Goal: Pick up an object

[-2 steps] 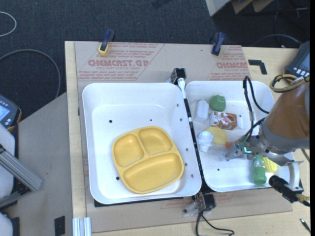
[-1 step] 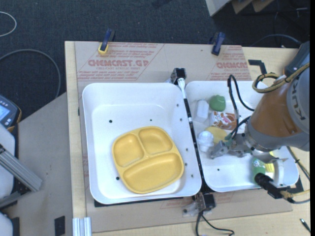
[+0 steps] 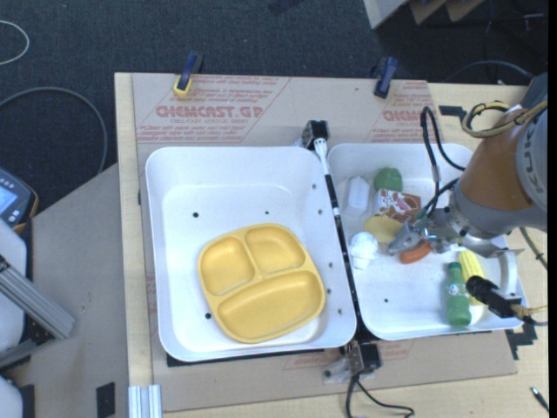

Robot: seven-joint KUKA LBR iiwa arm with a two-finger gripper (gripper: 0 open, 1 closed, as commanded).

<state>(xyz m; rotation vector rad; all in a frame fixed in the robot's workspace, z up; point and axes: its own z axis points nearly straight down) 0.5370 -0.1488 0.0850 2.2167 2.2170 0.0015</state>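
Bench (image 3: 261, 103): pale board printed with red lettering, held by two clamps at its far edge, one yellow (image 3: 185, 75), one blue (image 3: 385, 77). It stands on dark carpet, with cables looping on the floor at left and far right.

Two shallow white bins side by side. Left bin (image 3: 174, 181) holds a yellow divided tray (image 3: 261, 281), three compartments, lying flat toward the near side. Right bin (image 3: 392, 316) holds a cluster of small objects: a green round piece (image 3: 388, 179) at the far side, a red-and-white packet (image 3: 398, 203) just near of it, a white block (image 3: 358, 193) and a white ball (image 3: 363, 246) toward the divider, a yellow piece (image 3: 379, 227) between them, an orange piece (image 3: 417, 252), a green bottle (image 3: 456, 296) and a yellow corn-like item (image 3: 471, 266) near the right wall.

Arm (image 3: 500, 177) enters from the right, orange band above the wrist, angled down into the right bin. Gripper (image 3: 411, 238) sits low among the cluster, beside the yellow and orange pieces.

Finger spacing: cannot tell, since the tips merge with the clutter. Whether anything is gripped is unclear.
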